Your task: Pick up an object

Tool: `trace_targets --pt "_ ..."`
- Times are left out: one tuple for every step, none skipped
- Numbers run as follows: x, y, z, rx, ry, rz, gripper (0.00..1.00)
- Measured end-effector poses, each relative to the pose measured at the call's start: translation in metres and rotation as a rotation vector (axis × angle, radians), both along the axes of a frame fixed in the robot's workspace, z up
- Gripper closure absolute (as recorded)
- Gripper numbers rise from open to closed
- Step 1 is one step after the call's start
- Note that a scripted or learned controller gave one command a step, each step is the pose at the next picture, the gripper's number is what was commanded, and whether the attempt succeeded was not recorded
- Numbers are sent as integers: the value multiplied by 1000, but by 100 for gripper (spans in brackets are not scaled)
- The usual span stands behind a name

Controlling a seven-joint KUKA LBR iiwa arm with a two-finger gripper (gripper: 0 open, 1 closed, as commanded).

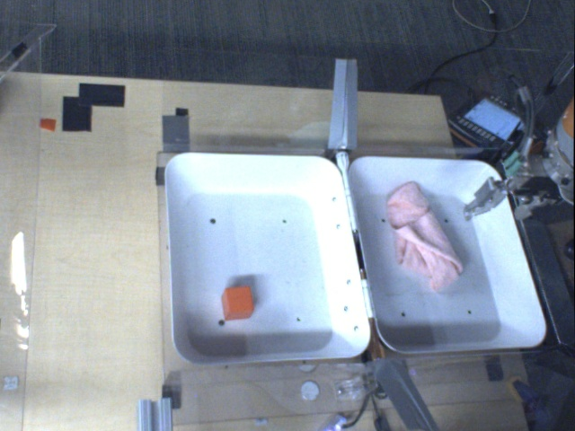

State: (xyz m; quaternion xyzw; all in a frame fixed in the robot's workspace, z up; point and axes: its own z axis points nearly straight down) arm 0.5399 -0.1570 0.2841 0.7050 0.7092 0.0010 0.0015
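An orange cube (238, 303) sits in the left bin (269, 178), near its front left corner. A crumpled pink cloth (422, 236) lies in the right bin (503, 312), stretching from the back middle toward the centre. My gripper (481, 200) hangs over the right bin's back right part, to the right of the cloth and apart from it. I see nothing held in it. The arm reaches in from the right edge, and most of the wrist is cut off there.
A grey metal divider post (344, 106) stands behind the seam between the bins. Black blocks (88, 104) and a small orange mark (48, 125) lie on the wooden bench at the far left. A device with a screen (490, 119) and cables sits behind the right bin.
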Motion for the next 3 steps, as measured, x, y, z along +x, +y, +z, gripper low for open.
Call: trace_targets --pt "66 12 -106 0 -1 155 0" --pt "46 25 -188 -2 -6 285 0" --pt "-20 -11 -187 -3 -4 312 0"
